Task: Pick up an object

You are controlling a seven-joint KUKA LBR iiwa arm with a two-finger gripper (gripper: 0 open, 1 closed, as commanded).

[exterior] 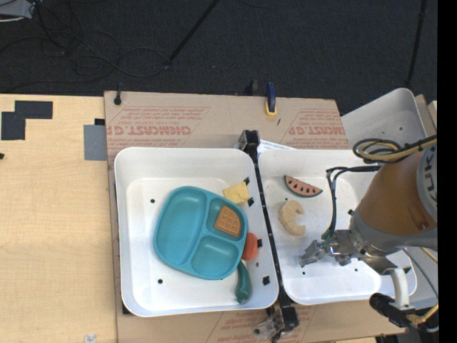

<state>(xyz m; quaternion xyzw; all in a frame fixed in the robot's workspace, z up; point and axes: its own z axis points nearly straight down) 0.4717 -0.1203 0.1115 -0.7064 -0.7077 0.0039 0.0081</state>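
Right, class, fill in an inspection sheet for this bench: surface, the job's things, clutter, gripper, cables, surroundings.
Surface: two white bins side by side, left bin and right bin, on brown cardboard.
Job's things: in the left bin a teal divided tray holding a waffle piece, with a yellow wedge, an orange piece and a green piece beside it; in the right bin a watermelon slice and a croissant.
Clutter: nothing seen.
Gripper: gripper low over the right bin, below the croissant, holding nothing.
Cables: black cables looped at the arm; more on the dark floor.
Surroundings: wooden bench top.
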